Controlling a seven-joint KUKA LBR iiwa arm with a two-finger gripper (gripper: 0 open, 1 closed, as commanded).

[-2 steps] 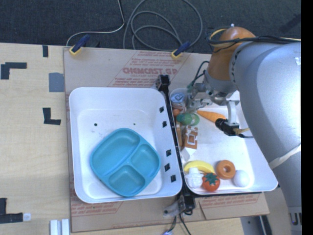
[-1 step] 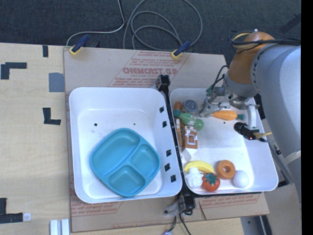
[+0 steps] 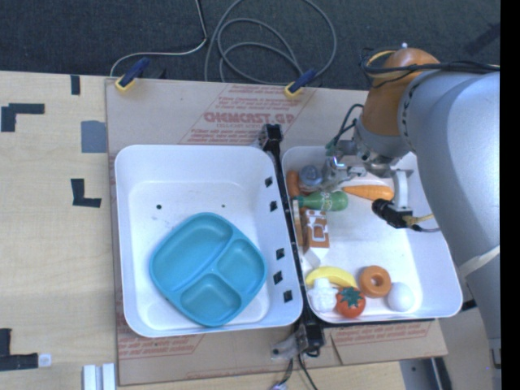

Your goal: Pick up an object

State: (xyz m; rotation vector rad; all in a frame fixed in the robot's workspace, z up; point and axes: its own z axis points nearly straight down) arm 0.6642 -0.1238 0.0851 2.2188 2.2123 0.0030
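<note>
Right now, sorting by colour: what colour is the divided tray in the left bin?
Light blue tray, in the camera view.

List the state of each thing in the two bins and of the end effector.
Blue tray: lying flat in the left bin, tilted diagonally.
Carrot: lying on its side in the right bin, beside the end effector.
Doughnut: lying flat, near the front wall.
Banana: lying at the front.
Tomato: at the front wall.
White egg: resting in the front corner.
End effector: low over the right bin's back clutter.
</note>
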